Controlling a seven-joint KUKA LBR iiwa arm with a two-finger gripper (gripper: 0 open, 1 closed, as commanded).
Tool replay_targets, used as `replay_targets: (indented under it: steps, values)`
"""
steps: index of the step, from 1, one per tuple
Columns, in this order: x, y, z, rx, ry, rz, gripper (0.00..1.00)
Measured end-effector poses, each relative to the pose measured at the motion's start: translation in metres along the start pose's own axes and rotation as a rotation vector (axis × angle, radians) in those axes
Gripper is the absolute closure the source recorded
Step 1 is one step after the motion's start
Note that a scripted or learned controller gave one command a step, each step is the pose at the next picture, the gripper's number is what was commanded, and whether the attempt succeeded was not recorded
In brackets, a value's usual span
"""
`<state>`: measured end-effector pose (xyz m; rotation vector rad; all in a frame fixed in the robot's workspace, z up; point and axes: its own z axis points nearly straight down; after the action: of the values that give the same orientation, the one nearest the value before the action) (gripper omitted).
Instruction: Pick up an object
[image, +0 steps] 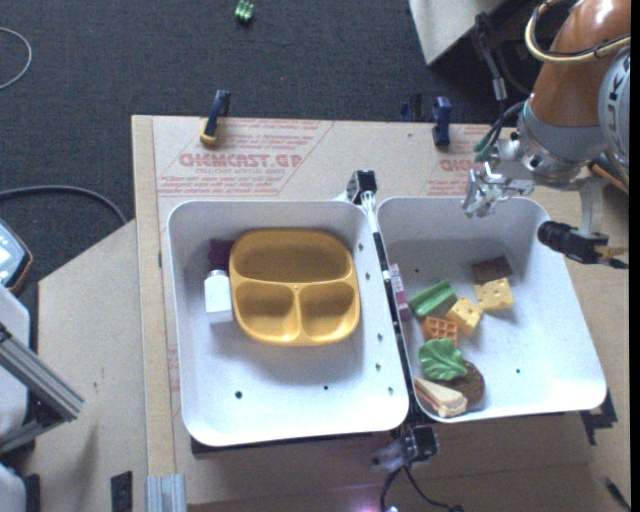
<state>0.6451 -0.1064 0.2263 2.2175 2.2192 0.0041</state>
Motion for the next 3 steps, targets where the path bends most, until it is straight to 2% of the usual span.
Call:
replay_targets:
  steps: [1, 2, 3]
  values:
    - [0.049, -0.029, 0.008, 0.009, 0.004, -0.003, 1.00]
    - [0.093, -0.069, -0.002, 0.009, 0.004, -0.004, 1.00]
    - [0.132, -0.094, 0.004, 0.009, 0.003, -0.003, 1.00]
